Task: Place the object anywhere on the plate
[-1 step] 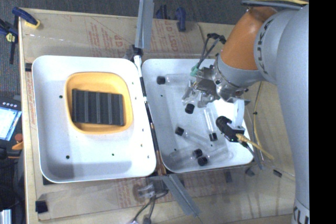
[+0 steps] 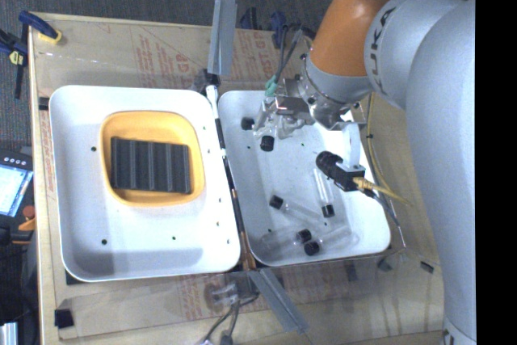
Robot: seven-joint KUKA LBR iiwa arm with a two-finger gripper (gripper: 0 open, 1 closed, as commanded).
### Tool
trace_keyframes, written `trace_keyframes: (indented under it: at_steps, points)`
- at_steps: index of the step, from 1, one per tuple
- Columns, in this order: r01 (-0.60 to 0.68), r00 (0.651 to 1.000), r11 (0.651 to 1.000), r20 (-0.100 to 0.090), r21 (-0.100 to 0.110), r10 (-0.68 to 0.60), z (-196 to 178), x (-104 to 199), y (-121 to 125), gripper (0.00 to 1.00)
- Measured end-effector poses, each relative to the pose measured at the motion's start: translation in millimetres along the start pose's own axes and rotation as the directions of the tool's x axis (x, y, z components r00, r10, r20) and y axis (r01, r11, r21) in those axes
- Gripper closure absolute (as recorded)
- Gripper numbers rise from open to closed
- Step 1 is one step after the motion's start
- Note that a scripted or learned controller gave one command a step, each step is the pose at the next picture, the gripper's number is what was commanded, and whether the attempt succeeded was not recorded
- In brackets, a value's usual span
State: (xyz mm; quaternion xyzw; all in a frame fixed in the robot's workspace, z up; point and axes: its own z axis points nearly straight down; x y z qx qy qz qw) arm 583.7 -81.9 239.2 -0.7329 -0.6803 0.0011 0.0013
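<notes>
While the plate, a rounded-square yellow rim around a dark ribbed centre, lies in the left bin, clear black-capped tubes lie scattered at differing angles in the right bin, gripper low at its far end, grip state indiscernible.

2 white bins; a yellow plate with a dark ribbed centre; grey arm banded orange; tan desk.

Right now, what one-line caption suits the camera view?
Arm with gripper over right bin of small clear items; yellow plate in left bin.
</notes>
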Motion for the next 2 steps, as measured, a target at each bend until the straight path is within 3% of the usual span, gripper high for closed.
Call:
trace_keyframes:
  at_steps: [1, 2]
  points:
    - [0.234, 0.972, 0.972, -0.001, 0.003, -0.234, 48.9, 63.0, 17.4, 1.0]
    - [0.234, 0.972, 0.972, 0.0, 0.003, -0.234, 48.7, 62.8, 17.5, 0.0]
